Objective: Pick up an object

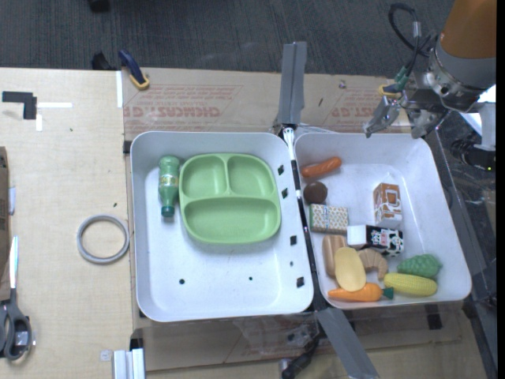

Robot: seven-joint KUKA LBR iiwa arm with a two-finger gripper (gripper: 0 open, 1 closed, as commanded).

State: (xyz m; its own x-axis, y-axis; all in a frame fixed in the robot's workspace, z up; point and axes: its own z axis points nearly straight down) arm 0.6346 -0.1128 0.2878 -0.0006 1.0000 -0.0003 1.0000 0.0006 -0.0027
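Pre-grasp: gripper (398, 117) open, empty, over the bin's (442, 180) far rim. Next: descend toward sausage (322, 166) below-left, then close.

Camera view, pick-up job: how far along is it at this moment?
Nothing looks done yet. The hand sits above the right bin's far rim with nothing visibly between its fingers. The toys, among them the hot dog, carton and corn, all lie in that bin; the bottle and green tray lie in the left bin. Left: descend, grasp one item, lift.
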